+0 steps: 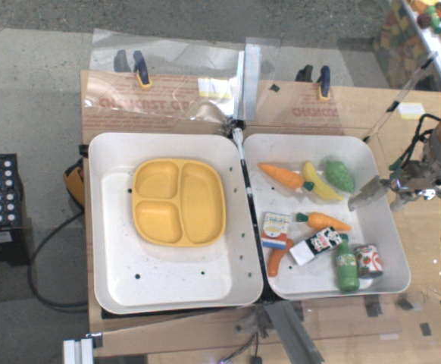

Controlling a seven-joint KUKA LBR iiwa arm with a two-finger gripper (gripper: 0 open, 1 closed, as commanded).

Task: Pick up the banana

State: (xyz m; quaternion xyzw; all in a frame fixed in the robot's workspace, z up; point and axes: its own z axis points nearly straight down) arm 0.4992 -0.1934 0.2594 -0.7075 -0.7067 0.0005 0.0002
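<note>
Red print on the clear plastic sheets (pixel 160 101) clamped behind the bins: too blurred to read. Small carton (pixel 275 230), black-and-white box (pixel 317 245), can (pixel 370 262) and green bottle (pixel 347 268) in the right bin (pixel 383 203) all carry labels, but lettering too small to make out. No legible text or nos. elsewhere.

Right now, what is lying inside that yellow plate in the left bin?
All three compartments of the yellow plate show bare yellow, with no item in them. What lies under the plate is covered.
</note>
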